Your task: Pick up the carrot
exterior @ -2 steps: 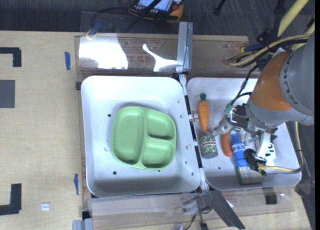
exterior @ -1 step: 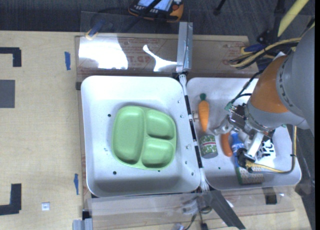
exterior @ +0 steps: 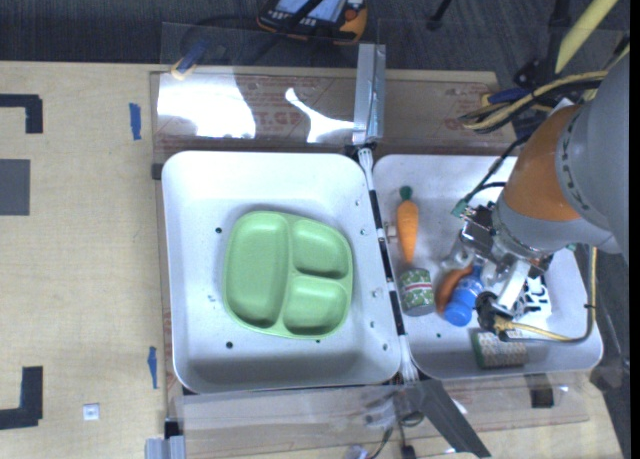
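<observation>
Brush (exterior: 498,349) sits at the right bin's (exterior: 580,352) front edge; gripper (exterior: 487,265) hangs over the bottle (exterior: 460,302), can't tell its fingers. Carrot (exterior: 407,228) lies untouched by the divider, so reaching left comes next

Orange carrot (exterior: 407,228) in right bin

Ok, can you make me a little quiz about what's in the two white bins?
1. True or false: the carrot lies in the same bin as the green plate.
2. How many sections does the green plate have? A) two B) three C) five
3. Fill in: the small blue bottle lies in the ____ bin.

Key: 1 false, the carrot is in the right bin, near its left wall. 2 B. 3 right, close to the gripper.
</observation>
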Robot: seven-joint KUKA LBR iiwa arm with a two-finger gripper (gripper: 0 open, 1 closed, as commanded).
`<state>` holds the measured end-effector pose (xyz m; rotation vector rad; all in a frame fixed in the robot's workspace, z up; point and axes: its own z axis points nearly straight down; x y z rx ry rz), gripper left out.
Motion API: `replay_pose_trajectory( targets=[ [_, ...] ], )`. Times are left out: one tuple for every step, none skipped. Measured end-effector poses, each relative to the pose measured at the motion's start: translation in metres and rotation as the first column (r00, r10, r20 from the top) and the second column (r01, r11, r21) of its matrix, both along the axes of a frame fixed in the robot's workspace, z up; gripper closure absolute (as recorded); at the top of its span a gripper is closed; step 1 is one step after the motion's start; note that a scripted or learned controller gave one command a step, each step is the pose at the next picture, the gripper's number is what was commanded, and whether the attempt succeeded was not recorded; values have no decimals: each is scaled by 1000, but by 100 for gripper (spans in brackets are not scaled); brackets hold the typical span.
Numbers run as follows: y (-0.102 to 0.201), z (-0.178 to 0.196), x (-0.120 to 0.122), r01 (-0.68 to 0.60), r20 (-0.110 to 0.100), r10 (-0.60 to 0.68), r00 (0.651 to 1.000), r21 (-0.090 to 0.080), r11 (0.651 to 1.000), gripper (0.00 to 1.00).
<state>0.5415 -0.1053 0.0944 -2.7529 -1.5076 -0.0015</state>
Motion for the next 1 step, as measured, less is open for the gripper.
replay_pose_trajectory(
  targets=[
    [-33,-9,93,-11,2,11,1000,-4,1000,100]
  ],
)
